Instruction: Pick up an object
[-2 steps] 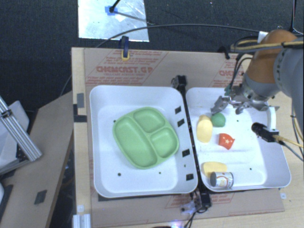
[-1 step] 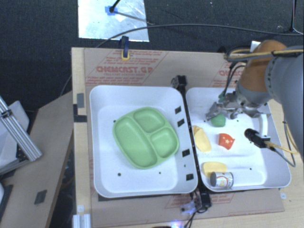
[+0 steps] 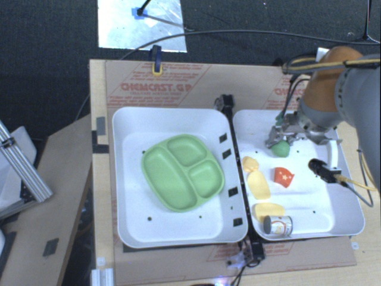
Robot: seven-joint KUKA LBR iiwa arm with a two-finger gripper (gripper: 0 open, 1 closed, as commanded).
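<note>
My gripper (image 3: 281, 137) hangs low over the far part of the right bin (image 3: 342, 216), at the end of the grey arm with its orange band (image 3: 327, 79). A small round green object (image 3: 281, 150) sits right under the gripper's tip, touching or nearly touching it; I cannot tell whether it is gripped. Nearer in the same bin lie a red object (image 3: 283, 176), a small yellow piece (image 3: 250, 162), a pale yellow piece (image 3: 258, 185), another yellow piece (image 3: 269, 209) and a small metal can (image 3: 278, 225) on its side.
The left bin (image 3: 128, 159) holds a green divided plate (image 3: 181, 171). A black divider (image 3: 235, 171) runs between the bins. A black fitting with a cable (image 3: 322, 170) sticks out over the right bin's right side.
</note>
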